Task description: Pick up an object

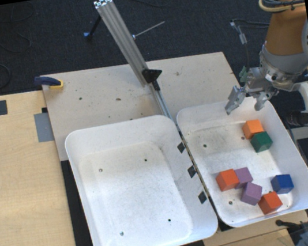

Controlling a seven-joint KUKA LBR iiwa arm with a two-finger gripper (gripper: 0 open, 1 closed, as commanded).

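Orange cube (269, 202) sits nearest, touching purple cube (251, 193) in right bin (213, 124); blue cube (282, 183) just beside.
Risk: packed cluster, neighbour likely knocked on descent.
Gripper (246, 100) hovers above far rim, fingers spread, nothing held.
Left bin (87, 142) bare.

Even, bright overhead light, soft faint shadows, slightly grainy and soft focus throughout.
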